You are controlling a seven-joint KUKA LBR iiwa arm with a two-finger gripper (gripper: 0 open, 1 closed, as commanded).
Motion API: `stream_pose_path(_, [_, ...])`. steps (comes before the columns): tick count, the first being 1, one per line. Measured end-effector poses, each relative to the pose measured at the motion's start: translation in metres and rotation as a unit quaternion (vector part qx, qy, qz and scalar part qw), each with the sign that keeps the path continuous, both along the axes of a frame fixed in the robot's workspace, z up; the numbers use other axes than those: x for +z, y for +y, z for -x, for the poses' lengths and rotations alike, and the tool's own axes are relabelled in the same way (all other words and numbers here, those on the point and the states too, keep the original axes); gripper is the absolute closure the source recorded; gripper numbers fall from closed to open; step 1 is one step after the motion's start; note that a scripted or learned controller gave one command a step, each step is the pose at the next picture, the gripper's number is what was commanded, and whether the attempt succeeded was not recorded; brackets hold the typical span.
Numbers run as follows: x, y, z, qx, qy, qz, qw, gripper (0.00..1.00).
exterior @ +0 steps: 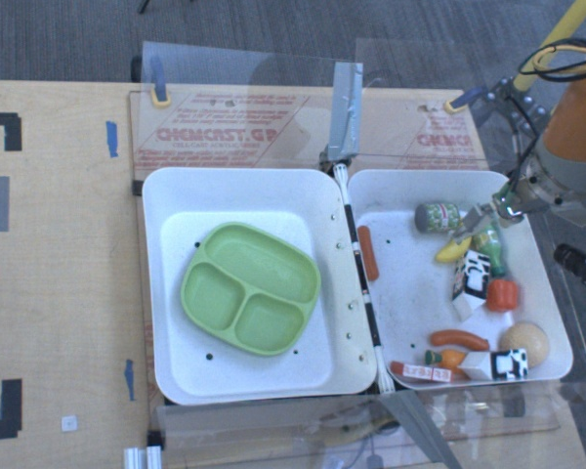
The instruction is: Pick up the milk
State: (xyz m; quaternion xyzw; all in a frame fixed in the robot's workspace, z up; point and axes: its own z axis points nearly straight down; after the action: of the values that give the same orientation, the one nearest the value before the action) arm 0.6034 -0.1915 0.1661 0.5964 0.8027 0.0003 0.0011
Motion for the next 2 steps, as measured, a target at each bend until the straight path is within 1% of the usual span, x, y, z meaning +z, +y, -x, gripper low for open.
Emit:
stream_pose_path(1, [-0.071, -0.018, 0.050, -0.046, -0.002, -0.0012, 0.9989, 0.00])
stream_pose_path(2, [-0.080, 0.015, 0.085, -0.206, -0.001, -0.0012, 0.9786, 0.00])
